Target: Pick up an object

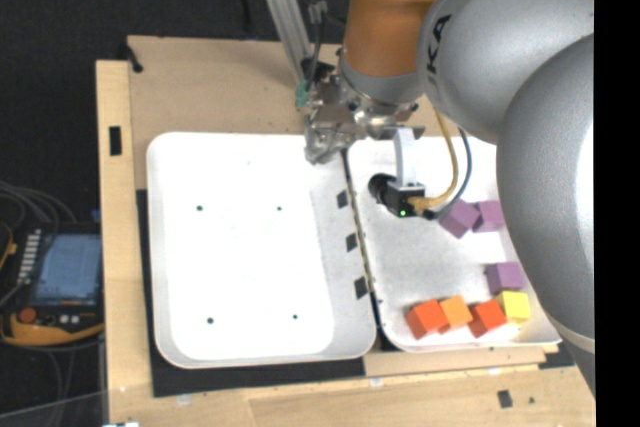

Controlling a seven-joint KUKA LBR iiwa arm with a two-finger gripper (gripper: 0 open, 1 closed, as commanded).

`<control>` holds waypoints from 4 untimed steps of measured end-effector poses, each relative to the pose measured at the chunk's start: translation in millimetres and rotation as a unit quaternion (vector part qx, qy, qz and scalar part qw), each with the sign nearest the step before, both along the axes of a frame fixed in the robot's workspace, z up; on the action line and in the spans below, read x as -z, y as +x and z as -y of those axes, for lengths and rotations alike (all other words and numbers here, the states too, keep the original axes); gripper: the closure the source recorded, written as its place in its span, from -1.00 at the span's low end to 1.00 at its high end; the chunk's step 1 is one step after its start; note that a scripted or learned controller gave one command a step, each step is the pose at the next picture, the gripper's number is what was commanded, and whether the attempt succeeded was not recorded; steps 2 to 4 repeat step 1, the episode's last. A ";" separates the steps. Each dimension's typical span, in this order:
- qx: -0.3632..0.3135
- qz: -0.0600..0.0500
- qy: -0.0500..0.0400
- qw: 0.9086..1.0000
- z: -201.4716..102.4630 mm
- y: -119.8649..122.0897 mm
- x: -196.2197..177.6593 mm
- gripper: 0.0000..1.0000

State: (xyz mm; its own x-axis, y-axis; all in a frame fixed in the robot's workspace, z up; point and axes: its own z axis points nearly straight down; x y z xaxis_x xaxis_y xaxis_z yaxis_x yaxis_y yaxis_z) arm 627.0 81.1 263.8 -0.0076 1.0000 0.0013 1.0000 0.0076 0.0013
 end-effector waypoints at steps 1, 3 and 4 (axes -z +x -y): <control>0.003 0.000 0.000 1.000 3.2 0.1 0.1 -1.00; 0.003 0.000 0.000 1.000 3.2 0.1 0.1 -1.00; 0.003 0.000 0.000 1.000 3.2 0.1 0.1 -1.00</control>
